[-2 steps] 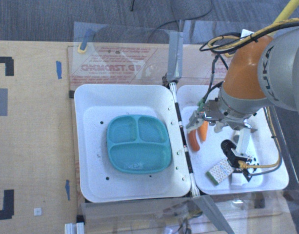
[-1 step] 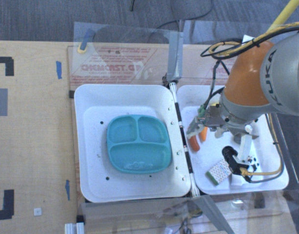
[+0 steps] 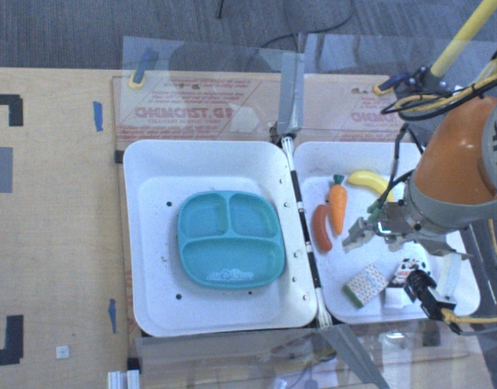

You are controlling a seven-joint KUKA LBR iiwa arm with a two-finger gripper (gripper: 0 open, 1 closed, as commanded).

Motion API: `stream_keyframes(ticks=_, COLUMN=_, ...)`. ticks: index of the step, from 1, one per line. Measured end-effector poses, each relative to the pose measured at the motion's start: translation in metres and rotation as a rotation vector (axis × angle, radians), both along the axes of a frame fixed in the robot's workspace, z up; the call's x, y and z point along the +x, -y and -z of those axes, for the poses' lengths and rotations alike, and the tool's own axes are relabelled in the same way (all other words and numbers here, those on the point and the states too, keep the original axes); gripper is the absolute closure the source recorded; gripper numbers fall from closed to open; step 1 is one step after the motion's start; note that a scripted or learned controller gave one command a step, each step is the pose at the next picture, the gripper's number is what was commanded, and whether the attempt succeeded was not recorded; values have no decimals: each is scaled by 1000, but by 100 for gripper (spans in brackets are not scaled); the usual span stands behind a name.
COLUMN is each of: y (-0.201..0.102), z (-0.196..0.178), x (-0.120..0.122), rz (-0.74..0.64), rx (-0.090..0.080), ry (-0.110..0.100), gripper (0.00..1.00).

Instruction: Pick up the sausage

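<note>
Lying lengthwise near the left wall of the right bin (image 3: 467,302), the sausage (image 3: 322,228) is a reddish-orange piece with nothing gripping it. Just beside it on the right, the carrot (image 3: 337,205) stands nearly parallel, its green top pointing away toward the bin's far side. A banana (image 3: 368,182) rests further back, near the carrot's top. Right of the sausage and apart from it, the gripper (image 3: 361,235) hangs over the bin floor with its grey fingers (image 3: 353,237) spread and nothing between them. The grey arm with its orange band (image 3: 459,160) reaches in behind it. Toward the near edge of the same bin lies a small speckled green block (image 3: 365,286), with a white piece just beside it. The left bin (image 3: 151,168) holds a teal divided plate (image 3: 191,254) with three compartments.
</note>
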State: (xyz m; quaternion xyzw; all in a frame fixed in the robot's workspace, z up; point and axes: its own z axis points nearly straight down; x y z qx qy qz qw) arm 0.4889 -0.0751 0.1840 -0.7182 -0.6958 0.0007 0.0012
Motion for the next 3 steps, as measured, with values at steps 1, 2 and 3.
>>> stream_keyframes(ticks=1, y=-18, z=-76, x=3, rz=-12, rx=-2, ry=3, gripper=0)
stream_keyframes(ticks=2, y=-54, z=0, x=54, rz=-17, rx=0, ry=1, gripper=0)
stream_keyframes(ticks=3, y=-42, z=-39, x=46, rz=154, rx=-2, ry=4, gripper=0)
